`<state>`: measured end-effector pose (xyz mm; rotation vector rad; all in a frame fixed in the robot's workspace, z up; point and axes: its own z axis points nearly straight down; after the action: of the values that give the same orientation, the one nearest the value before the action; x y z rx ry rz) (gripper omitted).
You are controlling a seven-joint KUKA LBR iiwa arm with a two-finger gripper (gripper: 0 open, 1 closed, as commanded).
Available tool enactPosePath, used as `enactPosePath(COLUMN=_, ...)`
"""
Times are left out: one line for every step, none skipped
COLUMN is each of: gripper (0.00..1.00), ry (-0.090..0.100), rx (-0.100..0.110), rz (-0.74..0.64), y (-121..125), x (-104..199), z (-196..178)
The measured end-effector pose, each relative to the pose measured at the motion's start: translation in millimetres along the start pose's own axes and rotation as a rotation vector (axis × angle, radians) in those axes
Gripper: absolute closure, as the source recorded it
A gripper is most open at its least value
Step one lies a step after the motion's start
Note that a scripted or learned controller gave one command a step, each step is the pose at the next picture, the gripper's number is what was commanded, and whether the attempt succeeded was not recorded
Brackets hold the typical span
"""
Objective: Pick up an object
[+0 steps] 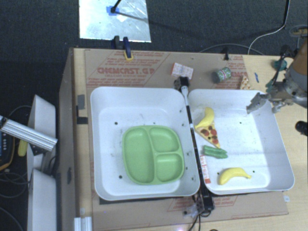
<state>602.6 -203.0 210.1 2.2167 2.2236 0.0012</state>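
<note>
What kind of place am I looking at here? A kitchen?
More likely a robotics lab than a kitchen: a robot arm reaches over two white bins on a cardboard-topped bench, the food looks like plastic toys, and loose cables trail around.

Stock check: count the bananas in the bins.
2. One banana lies by the divider at the right bin's upper left, above the pizza slice; the other banana lies near its front edge.

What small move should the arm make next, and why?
Probably the claw should travel left and forward, toward the banana near the front of the right bin. The claw sits at the bin's far right corner, apart from every item, and this banana lies alone, with free floor around it.
</note>
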Motion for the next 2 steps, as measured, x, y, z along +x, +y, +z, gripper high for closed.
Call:
enactPosePath(gripper=0.00, ry=0.002, rx=0.001, rz=-0.001, y=-6.1, x=86.9, z=49.3)
enactPosePath(gripper=0.00, ry=-0.001, rx=-0.005, rz=0.000, y=-3.5, x=112.9, z=120.8)
